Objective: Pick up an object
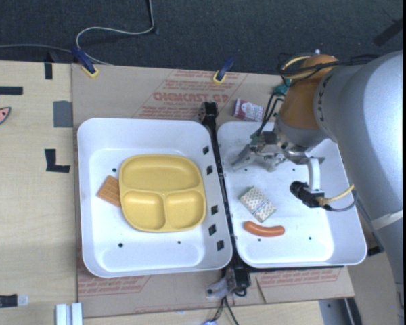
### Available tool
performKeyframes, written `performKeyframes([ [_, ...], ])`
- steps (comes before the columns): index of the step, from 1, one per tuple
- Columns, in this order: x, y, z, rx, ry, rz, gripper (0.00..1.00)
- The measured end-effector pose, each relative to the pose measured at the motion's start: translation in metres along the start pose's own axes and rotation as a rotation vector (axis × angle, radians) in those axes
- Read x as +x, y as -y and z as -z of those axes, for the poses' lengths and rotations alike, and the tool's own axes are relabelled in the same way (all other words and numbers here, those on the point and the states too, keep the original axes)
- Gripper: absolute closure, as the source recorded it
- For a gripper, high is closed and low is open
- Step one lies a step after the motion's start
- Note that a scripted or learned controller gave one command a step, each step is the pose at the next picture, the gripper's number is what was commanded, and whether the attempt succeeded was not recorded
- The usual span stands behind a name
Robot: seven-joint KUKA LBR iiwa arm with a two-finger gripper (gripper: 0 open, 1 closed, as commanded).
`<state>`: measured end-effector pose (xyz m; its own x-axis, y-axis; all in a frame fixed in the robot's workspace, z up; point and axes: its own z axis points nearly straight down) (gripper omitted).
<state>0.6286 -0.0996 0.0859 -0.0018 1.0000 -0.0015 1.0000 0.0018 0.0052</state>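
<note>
White right bin (338, 246) has my pincer (252, 153) low at its upper left, fingers spread and pinching nothing, so nothing is picked yet: the packet (258, 203) and sausage (264, 229) lie near, untouched.

A yellow three-compartment tray (164, 191) is seen lying flat, open side up, in the middle of the left bin (101, 249); a tan waffle-textured piece (109, 191) is partly tucked under its left edge; in the right bin (345, 239), a small patterned packet (258, 203) lies flat and askew; just below it, an orange-red sausage (264, 229) lies lengthwise.
</note>
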Motion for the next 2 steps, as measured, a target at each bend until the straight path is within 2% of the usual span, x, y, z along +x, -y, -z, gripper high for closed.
performKeyframes([
  [1,0.0046,0.0401,0.0006,0.002,0.001,-0.001,0.0],
  [2,0.0041,0.0399,0.0101,0.001,0.002,-0.002,1.0],
])
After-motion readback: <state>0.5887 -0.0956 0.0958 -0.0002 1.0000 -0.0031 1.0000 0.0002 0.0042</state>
